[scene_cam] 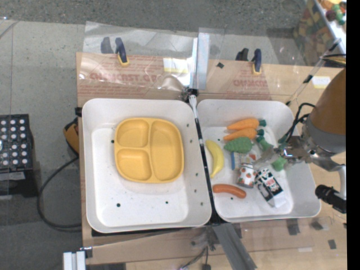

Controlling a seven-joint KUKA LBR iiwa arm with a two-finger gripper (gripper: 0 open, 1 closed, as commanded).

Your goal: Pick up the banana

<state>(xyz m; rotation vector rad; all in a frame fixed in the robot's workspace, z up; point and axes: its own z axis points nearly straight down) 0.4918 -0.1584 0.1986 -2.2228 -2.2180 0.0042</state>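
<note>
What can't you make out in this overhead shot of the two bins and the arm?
- Gripper, camera view: small and mixed in with the toys, so its finger state is unclear.
- Arm: cut off by the right edge.
- Small carton: its label is too small to read.
- Banana: lies against the right bin's left wall, its far side hidden.

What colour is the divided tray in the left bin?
The divided tray is yellow, plain with no pattern. The camera view shows it well, lying in the left bin.

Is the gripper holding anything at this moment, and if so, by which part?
Cannot be told. The gripper sits low among the toys in the right bin. The banana lies apart, by the left wall of that bin, untouched.
</note>
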